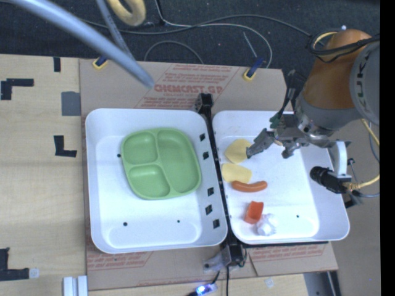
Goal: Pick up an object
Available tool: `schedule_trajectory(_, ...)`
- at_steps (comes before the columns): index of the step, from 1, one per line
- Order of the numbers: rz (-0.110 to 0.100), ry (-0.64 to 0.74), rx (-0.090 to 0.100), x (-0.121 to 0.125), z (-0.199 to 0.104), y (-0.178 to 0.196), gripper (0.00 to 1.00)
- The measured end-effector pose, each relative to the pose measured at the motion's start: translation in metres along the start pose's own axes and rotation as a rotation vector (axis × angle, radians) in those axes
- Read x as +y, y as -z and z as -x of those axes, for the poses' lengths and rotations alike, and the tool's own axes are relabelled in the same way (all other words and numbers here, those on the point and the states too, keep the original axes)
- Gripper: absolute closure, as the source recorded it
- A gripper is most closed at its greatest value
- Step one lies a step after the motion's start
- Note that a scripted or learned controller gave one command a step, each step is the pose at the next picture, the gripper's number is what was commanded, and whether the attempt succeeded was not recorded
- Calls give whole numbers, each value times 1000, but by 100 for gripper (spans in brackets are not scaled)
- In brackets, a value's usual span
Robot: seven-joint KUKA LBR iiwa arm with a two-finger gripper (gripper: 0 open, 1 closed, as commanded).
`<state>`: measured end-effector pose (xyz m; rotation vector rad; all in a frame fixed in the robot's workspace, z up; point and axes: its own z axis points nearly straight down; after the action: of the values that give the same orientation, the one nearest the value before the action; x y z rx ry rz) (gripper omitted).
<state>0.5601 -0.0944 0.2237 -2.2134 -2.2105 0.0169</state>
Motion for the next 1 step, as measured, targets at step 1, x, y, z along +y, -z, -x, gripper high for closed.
schedule_trajectory(1, 11, 3, -1, 2, 0, 6, 0)
